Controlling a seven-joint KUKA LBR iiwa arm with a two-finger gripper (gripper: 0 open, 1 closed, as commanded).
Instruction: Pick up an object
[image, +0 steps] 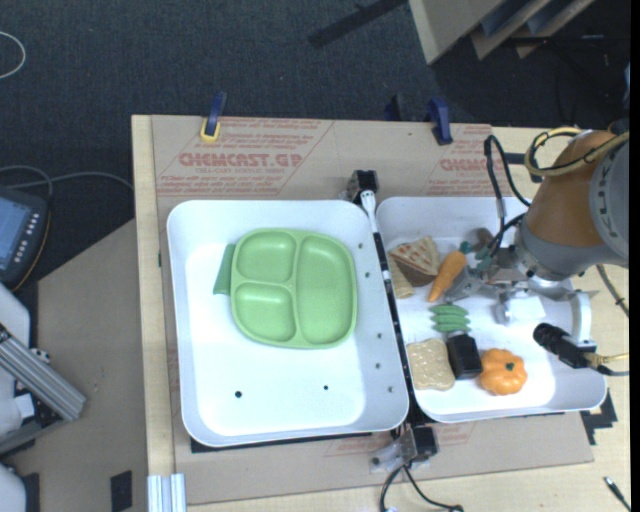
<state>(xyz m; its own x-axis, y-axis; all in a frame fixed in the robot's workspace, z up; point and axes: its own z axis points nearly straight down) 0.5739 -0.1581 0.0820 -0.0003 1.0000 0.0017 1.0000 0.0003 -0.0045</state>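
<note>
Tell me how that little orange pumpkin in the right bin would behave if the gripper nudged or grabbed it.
The pumpkin looks round and lobed, so a sideways nudge would probably roll or scoot it. Its surface seems smooth and glossy, likely plastic, so fingers might slip off the curves. It sits close to the black block, which could crowd a grasp from that side.

floor: dark blue carpet (150, 50) | bench: brown board (300, 150) | 2 blue clamps (438, 120)

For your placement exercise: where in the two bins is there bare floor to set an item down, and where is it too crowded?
Free: the left bin floor in front of the green plate, up to the near rim, and a narrow strip left of it. Crowded: the right bin, with the carrot, pumpkin, cracker and arm packed close together.
</note>
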